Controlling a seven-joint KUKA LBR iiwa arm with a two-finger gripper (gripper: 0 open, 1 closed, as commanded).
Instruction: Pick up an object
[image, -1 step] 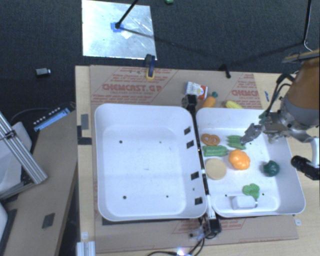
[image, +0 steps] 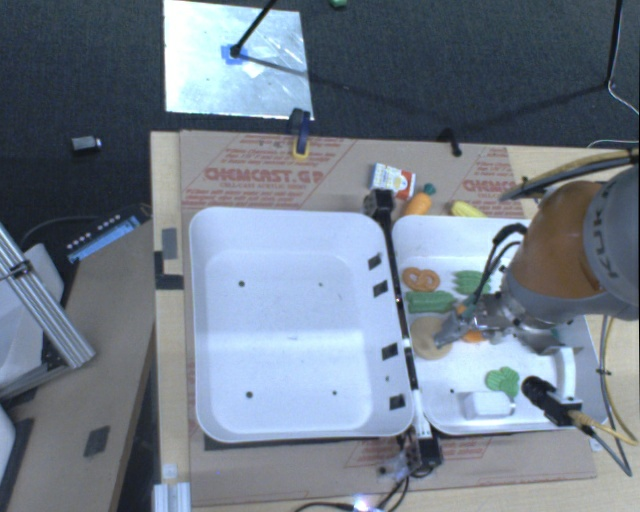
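Seen from above at a slant: two shallow white bins side by side on a cardboard-covered counter (image: 250, 165). Small toy foods gathered in the right bin (image: 440, 232), likely as picking stock: a pretzel (image: 420, 277), green pieces (image: 430, 299), a tan disc (image: 430, 338), a green leaf (image: 503, 380), a white block (image: 484, 405). Gripper (image: 466, 328) low over the bin's middle, touching or just beside a small orange object (image: 472, 337); grasp and gripper state impossible to tell.
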